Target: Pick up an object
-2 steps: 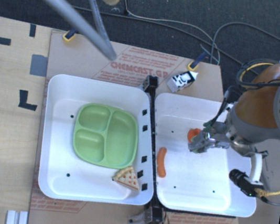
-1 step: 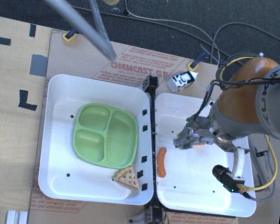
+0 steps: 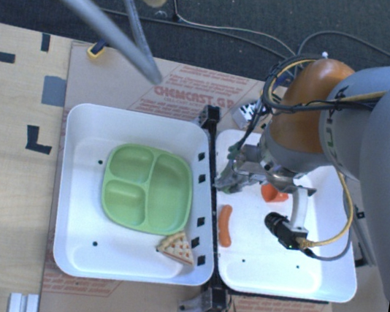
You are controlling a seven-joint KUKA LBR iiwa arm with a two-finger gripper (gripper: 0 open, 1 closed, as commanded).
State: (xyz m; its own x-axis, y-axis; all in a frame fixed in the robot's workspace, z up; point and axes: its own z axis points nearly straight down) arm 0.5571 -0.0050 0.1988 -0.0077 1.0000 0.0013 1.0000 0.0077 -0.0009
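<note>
My gripper (image 3: 229, 181) hangs low over the left part of the right bin (image 3: 322, 280), just above the far end of an orange sausage-shaped toy (image 3: 225, 225) that lies along the bin's left wall. A small red-orange piece (image 3: 273, 195) shows under the wrist, partly hidden by it. In the left bin (image 3: 78, 169) sit a green divided plate (image 3: 148, 188) and a waffle-patterned pizza wedge (image 3: 179, 247) at the plate's near right corner. The arm's grey body and orange band (image 3: 314, 86) cover the right bin's far side.
A black divider rail (image 3: 209, 183) runs between the two bins. A black cable plug (image 3: 282, 231) hangs off the wrist over the right bin's middle. Grey poles (image 3: 94, 9) cross the upper left above the bench.
</note>
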